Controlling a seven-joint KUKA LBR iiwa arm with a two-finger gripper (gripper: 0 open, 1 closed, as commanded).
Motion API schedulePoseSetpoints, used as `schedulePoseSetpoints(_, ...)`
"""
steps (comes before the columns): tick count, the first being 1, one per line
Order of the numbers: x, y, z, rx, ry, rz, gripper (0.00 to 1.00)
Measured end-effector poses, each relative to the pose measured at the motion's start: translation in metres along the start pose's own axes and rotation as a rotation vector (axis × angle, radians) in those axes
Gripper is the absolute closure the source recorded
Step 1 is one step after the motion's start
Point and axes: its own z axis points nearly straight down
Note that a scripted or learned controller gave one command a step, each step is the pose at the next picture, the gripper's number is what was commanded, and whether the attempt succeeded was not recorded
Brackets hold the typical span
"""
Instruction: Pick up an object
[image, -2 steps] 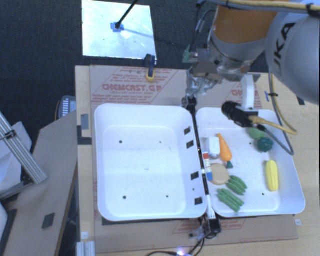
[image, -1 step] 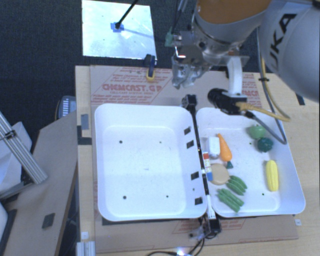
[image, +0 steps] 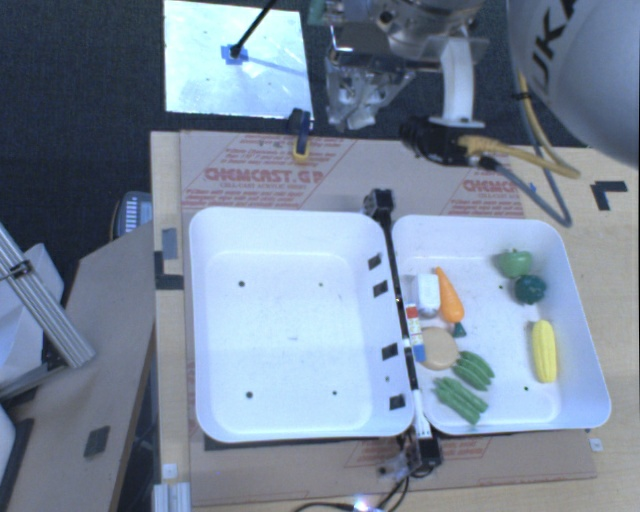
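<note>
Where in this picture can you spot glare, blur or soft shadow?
Camera view: glare washes out the shiny plate at top left; the arm at top right looks large and blurred; the gripper is hazy; the carrot and corn cast faint shadows.

Your tool hangs at top centre, past the bins' far edge | right bin, below it, holds carrot, corn, green apple, two pea pods | left bin lies below-left of the tool.
</note>
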Motion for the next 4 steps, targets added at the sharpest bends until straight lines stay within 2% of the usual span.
schedulePoseSetpoints(1, 0.025, 0.002, -0.025, 0.005, -0.001, 0.002, 1.00)
schedulePoseSetpoints(2, 0.032, 0.058, -0.021, 0.007, -0.003, 0.003, 1.00)
schedulePoseSetpoints(4, 0.039, 0.065, -0.023, 0.007, -0.003, 0.002, 1.00)
